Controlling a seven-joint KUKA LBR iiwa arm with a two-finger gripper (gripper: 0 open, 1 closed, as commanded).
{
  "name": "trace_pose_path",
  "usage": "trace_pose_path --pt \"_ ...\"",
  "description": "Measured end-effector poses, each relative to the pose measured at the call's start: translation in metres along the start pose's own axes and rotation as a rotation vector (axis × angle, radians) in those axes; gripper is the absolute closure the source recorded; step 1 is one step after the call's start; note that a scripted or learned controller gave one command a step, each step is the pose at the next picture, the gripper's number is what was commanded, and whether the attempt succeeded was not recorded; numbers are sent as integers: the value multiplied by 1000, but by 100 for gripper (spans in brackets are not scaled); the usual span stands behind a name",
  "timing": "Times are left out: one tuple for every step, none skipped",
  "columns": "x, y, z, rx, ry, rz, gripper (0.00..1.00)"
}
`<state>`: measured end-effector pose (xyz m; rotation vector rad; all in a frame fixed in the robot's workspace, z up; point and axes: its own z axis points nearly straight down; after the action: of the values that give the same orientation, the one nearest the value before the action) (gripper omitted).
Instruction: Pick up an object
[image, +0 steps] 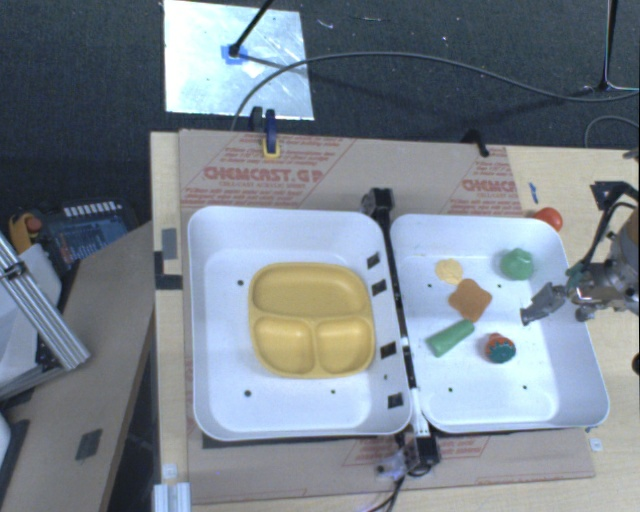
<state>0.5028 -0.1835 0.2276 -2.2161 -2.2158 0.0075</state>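
Your arm comes in from the right edge of the camera view, with just its wrist end and some thin cabling in sight. The pincer (535, 306) reaches leftward and slightly downward from the wrist, its dark tip the leftmost part of the arm. You can't make out from here how its tip is set.

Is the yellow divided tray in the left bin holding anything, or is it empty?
Empty. The yellow divided tray shows bare yellow in all three compartments; the small items lie in the right bin.
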Motion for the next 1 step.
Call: trace_pose_path --pt "0 2 -5 -10 -3 -3 0"
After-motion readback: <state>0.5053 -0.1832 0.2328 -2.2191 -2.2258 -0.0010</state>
